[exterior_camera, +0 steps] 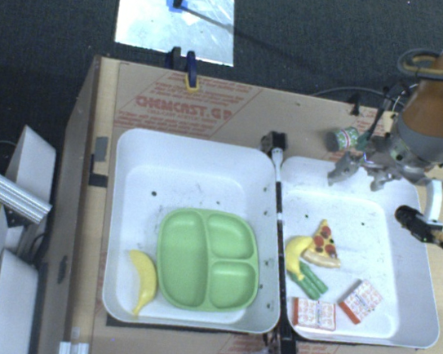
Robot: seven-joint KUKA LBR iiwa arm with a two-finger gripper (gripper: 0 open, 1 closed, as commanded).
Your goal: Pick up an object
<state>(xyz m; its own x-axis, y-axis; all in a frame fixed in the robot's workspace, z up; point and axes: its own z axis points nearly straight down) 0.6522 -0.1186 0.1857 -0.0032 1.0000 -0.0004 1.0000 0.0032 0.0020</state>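
My gripper (362, 175) hangs over the far rim of the right bin (414, 267), its two grey fingers spread apart and open with nothing between them. In that bin, nearer the front, lie a pizza slice (325, 245), a yellow banana (296, 252), a green stick-shaped piece (311, 283) and two red-and-white packets (315, 314) (361, 301). All of them are well below the gripper and apart from it. A small green-and-white can (345, 139) sits just left of the wrist, beyond the bin's far edge.
The left bin (148, 169) holds a green divided plate (209, 259) and a second yellow banana (142, 281) at its front left. A black divider rail (278, 222) runs between the bins. The far half of the right bin's floor is bare.
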